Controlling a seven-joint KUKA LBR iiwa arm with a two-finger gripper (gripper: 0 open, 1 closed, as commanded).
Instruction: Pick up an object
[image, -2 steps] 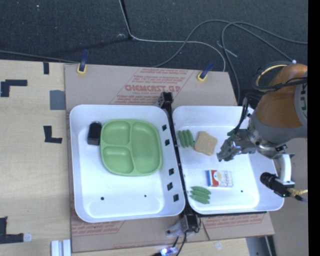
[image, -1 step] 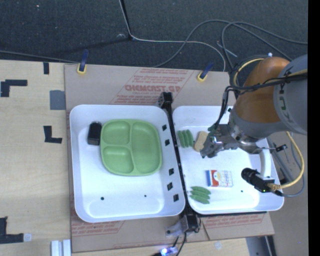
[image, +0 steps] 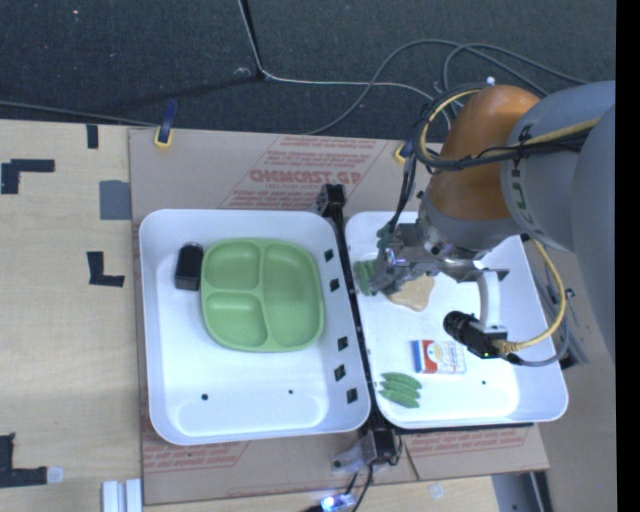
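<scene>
My gripper (image: 388, 262) hangs low over the upper left part of the right bin (image: 530, 400), close to the wall between the two bins. A small green object (image: 364, 273) lies just left of it, touching or nearly touching it. Beside the gripper on the right, a tan flat piece (image: 414, 292) is partly under the wrist. Further forward in this bin lie a small white card with red and blue print (image: 438, 356) and a green pea pod (image: 400, 389).
The left bin (image: 170, 400) holds a green divided plate (image: 262, 294) and a small black block (image: 188, 266) at the plate's left. The arm's grey and orange body (image: 490, 150) covers the right bin's far side. Cables run across the back of the bench.
</scene>
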